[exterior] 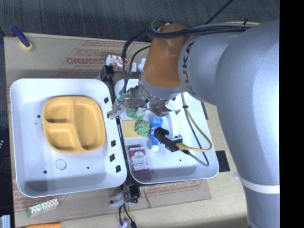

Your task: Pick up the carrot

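Cardboard-covered bench (71, 51), two white bins (23, 141), dark ribbed floor (95, 8)

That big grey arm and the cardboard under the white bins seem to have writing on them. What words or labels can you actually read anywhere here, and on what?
"KUKA": partly seen in dark letters on the grey robot arm, beside its orange band.
"CHEMCAS...": red print on the brown cardboard sheet under the bins; the rest is cut off.
Small red and white packet in the right white bin: print too small to read.
Small carton behind the bins: print too blurred to read.

Dark grey carpet floor (71, 6) (ribbed), cardboard-topped bench (71, 56).
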Controlling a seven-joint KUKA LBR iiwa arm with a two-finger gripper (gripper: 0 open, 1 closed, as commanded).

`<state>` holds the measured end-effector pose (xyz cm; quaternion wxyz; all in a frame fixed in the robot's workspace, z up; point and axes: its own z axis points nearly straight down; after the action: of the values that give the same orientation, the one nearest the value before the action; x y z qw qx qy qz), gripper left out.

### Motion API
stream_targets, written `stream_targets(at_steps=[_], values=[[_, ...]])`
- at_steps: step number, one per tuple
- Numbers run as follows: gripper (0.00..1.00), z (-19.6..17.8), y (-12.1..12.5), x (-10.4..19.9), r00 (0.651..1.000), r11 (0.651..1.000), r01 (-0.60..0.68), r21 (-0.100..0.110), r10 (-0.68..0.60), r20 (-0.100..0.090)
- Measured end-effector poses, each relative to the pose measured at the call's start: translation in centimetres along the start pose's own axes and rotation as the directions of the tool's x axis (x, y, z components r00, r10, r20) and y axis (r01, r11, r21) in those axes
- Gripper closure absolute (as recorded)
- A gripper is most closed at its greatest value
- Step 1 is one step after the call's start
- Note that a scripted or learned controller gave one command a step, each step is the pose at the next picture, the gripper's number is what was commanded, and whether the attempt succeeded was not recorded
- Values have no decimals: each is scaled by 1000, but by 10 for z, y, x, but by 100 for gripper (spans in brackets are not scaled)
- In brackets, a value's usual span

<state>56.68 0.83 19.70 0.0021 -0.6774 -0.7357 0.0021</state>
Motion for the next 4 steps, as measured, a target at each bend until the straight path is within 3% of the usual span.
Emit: stream_targets(at_steps=[1, 2, 3, 4], values=[[0, 6, -23, -6, 971, 971, 237, -1, -237, 0], [100, -5, -22, -6, 971, 971, 240, 0, -240, 1], [100, -34, 26, 6, 940, 940, 342, -4, -342, 2], [100, -59, -29, -56, 938, 938, 346, -2, -346, 2]])
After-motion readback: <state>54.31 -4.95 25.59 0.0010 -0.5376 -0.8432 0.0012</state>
